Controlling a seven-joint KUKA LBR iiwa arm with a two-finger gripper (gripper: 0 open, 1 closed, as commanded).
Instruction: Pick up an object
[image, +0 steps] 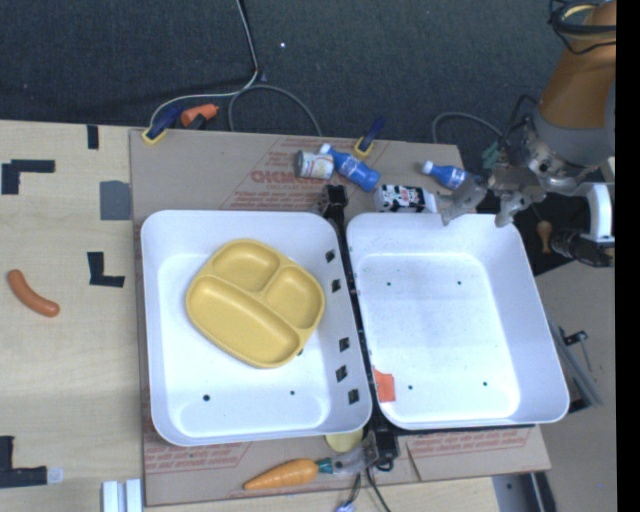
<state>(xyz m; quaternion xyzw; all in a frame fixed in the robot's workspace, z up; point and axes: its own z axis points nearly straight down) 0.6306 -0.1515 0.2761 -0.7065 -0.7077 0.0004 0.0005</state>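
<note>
Hovering over the far right corner of the right bin (452, 415), my gripper (482, 208) hangs with its two fingers spread apart and nothing between them; one fingertip sits near the bin's far rim, the other just past the corner.

What I would go for is the yellow divided plate (256, 301), the one thing lying inside a bin. It sits in the left bin (170, 330), toward that bin's far half and roughly midway between its left and right walls. From my jaws it lies well away to the left and nearer the camera, across the whole of the right bin and over the seam where the two bins meet. Its longer axis runs on a slant, from the bin's far left toward its near right. I judge that the next move calls for a long sweep left over that seam, then a turn of the wrist so the fingers straddle a rim of the plate, since its flat body looks too broad for my opening.

My arm (580, 85) comes in from the right, the orange band above the wrist, the wrist tipped down toward the bin's far edge.
</note>
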